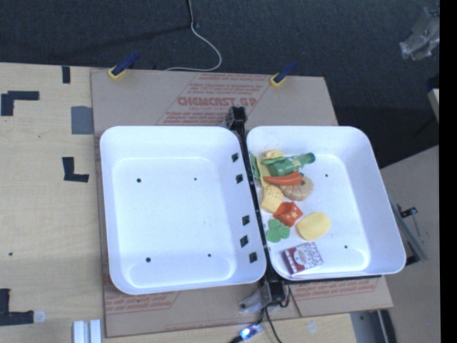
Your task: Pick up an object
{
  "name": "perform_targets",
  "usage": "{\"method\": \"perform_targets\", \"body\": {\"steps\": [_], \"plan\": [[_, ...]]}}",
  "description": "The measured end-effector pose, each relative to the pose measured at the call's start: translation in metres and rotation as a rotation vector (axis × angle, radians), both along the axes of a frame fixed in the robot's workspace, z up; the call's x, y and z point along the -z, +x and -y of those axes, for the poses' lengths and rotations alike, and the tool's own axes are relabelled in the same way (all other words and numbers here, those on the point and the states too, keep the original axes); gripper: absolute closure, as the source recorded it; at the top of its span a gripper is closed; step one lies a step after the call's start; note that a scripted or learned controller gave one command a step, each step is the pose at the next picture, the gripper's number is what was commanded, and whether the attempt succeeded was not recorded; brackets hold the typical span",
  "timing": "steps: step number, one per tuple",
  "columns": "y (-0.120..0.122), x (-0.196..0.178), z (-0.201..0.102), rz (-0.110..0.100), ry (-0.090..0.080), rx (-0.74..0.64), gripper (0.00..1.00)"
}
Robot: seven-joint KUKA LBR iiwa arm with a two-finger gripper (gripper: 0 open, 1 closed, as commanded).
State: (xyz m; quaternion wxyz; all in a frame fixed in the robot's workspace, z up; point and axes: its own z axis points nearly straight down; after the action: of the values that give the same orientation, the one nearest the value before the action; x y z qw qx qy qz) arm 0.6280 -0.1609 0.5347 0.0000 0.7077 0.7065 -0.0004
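Camera view: nothing lifted yet. Gripper (421, 40) sits at top right, well away from both bins; blurred, so jaw state cannot be told.

Best bet, as I judge it: go for the yellow lemon (313, 225) or the red box (303, 256), which lie freest. Descend straight, avoiding the divider.

Right bin (357, 191): toys heaped against its left wall, among them a green bottle (288, 164). Left bin (171, 206): bare floor.

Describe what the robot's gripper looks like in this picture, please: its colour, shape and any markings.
The gripper appears as a small, pale grey, metallic-looking shape with uneven, angular outlines near the upper right edge of the camera view. It is blurred, so markings, cables and finer parts cannot be told.
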Motion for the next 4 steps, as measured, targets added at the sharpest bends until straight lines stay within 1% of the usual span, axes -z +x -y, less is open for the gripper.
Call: {"method": "perform_targets", "body": {"steps": [1,2,4], "plan": [[-0.008,0.000,0.066,0.001,-0.002,0.003,1.00],[-0.048,-0.001,0.048,0.000,0.001,-0.002,1.00],[-0.131,-0.001,0.006,0.001,0.001,-0.004,1.00]]}}
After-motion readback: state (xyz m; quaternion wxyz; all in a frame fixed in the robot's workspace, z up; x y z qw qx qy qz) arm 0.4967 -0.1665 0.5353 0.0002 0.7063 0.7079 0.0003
